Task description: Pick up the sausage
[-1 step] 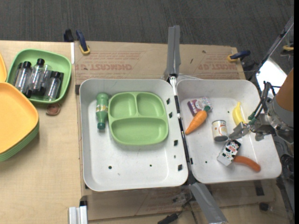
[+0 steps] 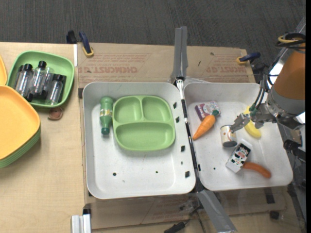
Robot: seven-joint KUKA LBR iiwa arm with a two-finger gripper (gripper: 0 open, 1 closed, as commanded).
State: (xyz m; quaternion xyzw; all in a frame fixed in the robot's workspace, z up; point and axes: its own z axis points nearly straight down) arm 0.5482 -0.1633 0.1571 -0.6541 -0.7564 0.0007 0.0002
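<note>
two shallow white bins sit side by side on the tabletop: the left bin and the right bin. the right bin carries five loose things and one tool. there is one sausage, orange-red, lying flat near the bin's five o'clock corner; its long axis runs roughly from ten o'clock to four o'clock, one end just beside the one small white carton and the other end aimed toward the bin's lower right rim. there is one carrot toward the bin's ten o'clock part, tip aimed at about seven o'clock, its leafy end touching the one purple packet. there is one small can near the bin's middle, and one yellow piece at its three o'clock side. the tool hangs over the gap between the can and the yellow piece, its fingers spread apart with nothing between them, well apart from the sausage, which lies toward five o'clock from it. the left bin carries one green three-part plate and one green bottle just beside the plate's nine o'clock edge, lying with its long axis from twelve to six o'clock. on the tabletop at far nine o'clock stand one green tray of four dark-capped bottles and one stack of orange plates.
</note>
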